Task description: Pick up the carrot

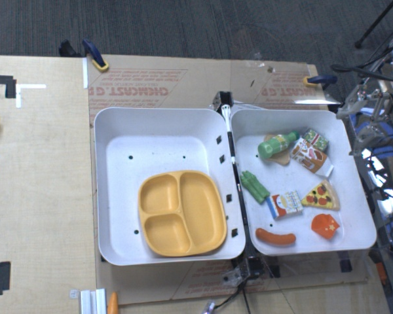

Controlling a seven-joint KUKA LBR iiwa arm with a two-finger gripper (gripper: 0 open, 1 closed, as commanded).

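Reach not begun: the carrot point(276, 237) lies untouched by the right bin's point(285, 175) near wall.
I cannot tell the tool's opening; it must next descend astride the carrot.

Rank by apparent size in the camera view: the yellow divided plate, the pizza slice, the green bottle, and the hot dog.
1. Yellow divided plate, by far the largest.
2. Green bottle, hot dog and pizza slice: these three look close in size, so I would not rank them.
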